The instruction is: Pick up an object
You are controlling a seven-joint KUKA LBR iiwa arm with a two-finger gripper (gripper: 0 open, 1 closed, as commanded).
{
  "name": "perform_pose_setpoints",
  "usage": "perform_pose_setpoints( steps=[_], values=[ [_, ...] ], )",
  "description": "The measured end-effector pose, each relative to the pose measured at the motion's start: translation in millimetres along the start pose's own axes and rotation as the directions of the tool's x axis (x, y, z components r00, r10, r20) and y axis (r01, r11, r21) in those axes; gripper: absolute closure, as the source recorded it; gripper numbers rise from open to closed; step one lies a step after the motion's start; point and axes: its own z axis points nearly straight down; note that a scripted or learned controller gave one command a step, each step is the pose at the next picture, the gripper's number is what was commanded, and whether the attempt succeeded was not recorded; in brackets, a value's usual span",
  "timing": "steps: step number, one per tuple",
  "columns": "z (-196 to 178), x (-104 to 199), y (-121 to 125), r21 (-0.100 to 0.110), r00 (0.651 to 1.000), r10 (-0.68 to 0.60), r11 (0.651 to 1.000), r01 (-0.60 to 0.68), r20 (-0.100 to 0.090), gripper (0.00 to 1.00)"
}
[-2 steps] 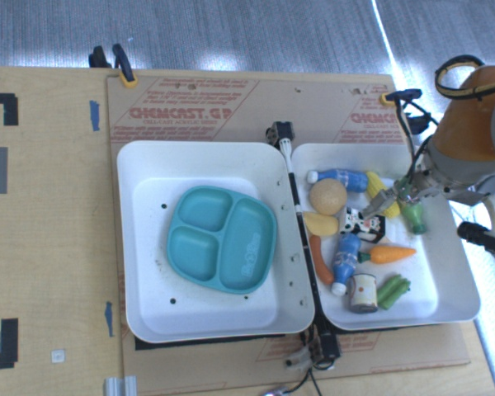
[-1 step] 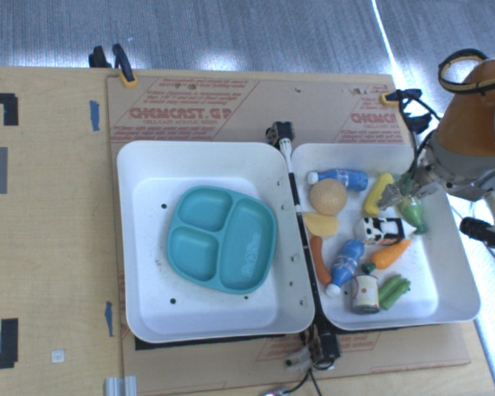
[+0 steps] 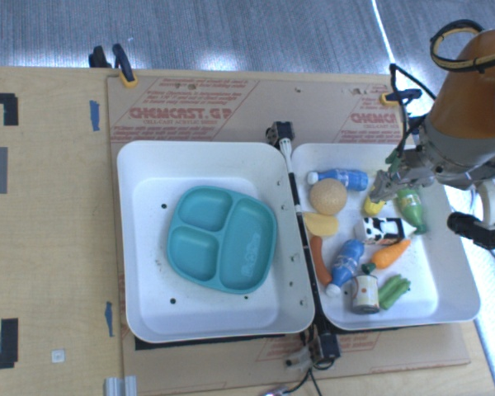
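Crowded together in the right bin (image 3: 454, 299) are a blue bottle (image 3: 340, 178), a tan ball (image 3: 327, 195), a yellow piece (image 3: 320, 223), a carrot (image 3: 389, 254), a can (image 3: 364, 294) and green toys. Over its far right part the gripper (image 3: 393, 180) is seen, its state not discernible, beside a green object (image 3: 412, 207). A teal divided plate (image 3: 222, 238) is held by the left bin (image 3: 140, 221).

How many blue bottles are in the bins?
2. One blue bottle lies at the right bin's far side; the other lies in its middle. More could hide under the arm.
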Motion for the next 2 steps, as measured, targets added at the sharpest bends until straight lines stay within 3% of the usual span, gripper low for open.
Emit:
perform_pose_setpoints(
  steps=[1, 2],
  values=[
    [-10.0, -0.2, 0.7, -0.003, 1.0, -0.001, 1.0, 0.001, 0.002, 1.0],
    [-9.8, -0.2, 0.6, -0.002, 1.0, -0.001, 1.0, 0.001, 0.002, 0.0]
  ],
)
